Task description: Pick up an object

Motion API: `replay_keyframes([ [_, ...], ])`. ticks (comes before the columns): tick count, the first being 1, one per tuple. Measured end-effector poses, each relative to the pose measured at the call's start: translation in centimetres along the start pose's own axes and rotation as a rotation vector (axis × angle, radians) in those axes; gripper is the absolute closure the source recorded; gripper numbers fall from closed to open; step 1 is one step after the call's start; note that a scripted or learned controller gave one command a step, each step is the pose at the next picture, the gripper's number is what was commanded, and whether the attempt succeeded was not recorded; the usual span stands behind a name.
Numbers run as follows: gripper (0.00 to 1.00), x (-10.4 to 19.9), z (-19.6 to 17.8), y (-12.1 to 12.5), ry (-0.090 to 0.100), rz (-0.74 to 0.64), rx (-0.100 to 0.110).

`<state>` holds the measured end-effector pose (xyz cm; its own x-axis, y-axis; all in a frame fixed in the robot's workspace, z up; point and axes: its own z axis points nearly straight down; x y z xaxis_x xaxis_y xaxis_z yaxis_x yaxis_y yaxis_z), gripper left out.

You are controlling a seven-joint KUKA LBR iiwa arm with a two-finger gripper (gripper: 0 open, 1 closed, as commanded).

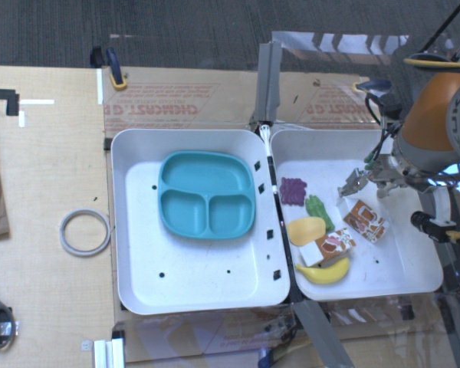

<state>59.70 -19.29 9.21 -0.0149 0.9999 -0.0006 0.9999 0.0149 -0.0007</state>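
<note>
Camera view, gripper (pixel 358 181) low in right bin (pixel 414 278), grip state unclear, above snack packet (pixel 366 221), banana (pixel 324 271) front, teal tray (pixel 207 195) in left bin (pixel 130 221).

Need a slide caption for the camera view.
Gripper hovers over right bin of toy food; teal plate in left bin.

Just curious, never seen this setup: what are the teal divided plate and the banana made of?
The teal plate looks like moulded plastic: uniform colour, smooth matte surface, rounded compartments. The banana seems to be plastic toy food, judging by its even, glossy yellow, though the view leaves that open.
</note>
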Motion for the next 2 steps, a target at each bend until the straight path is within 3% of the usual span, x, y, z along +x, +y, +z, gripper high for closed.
replay_keyframes([
  [1,0.00,2.5,0.0,-3.8,0.001,0.042,0.001],
  [2,0.00,5.6,-5.9,1.6,-0.001,0.133,-0.001],
])
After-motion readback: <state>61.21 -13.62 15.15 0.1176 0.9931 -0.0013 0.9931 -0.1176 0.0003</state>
